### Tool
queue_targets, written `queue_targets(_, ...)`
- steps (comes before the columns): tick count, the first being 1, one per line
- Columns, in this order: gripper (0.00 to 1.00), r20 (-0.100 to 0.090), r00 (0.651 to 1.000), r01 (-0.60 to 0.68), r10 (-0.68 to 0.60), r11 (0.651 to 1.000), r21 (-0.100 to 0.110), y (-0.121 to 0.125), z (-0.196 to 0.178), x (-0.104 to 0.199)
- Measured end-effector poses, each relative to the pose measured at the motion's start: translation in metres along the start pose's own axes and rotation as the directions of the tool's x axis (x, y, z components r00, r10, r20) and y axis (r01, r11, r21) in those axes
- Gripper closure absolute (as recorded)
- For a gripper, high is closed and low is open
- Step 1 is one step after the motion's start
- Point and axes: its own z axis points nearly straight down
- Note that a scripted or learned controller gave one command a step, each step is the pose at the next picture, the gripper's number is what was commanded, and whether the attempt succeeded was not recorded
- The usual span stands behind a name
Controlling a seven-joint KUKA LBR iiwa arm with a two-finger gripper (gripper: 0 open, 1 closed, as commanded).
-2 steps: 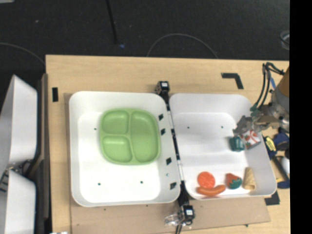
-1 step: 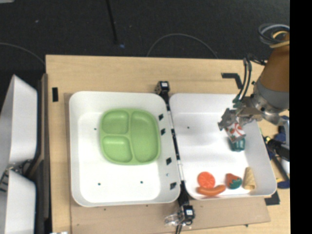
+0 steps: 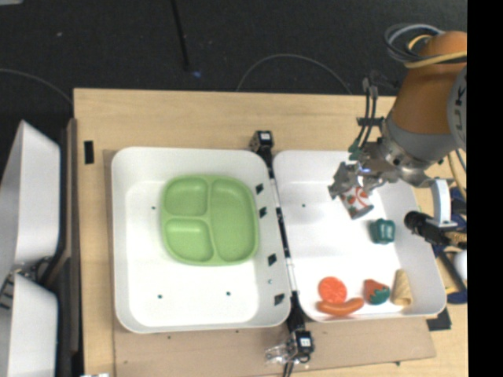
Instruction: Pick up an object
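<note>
Robot lab: wooden bench (image 3: 196,104), white bins (image 3: 134,210), cables (image 3: 177,22)

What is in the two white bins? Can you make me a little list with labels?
left bin: green divided plate
right bin: teal toy, orange round toy, orange sausage-shaped toy, red and green toy, tan cone
gripper: over right bin, by a small red and white thing

Small red-white object (image 3: 360,201) in right bin's upper part (image 3: 314,171)
</note>
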Motion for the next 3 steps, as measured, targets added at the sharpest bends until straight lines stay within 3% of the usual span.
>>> queue_targets(2,1.0,0.0,1.0,0.0,0.0,1.0,0.0,0.048,-0.011,0.096)
queue_targets(3,1.0,0.0,1.0,0.0,0.0,1.0,0.001,0.064,0.005,0.152)
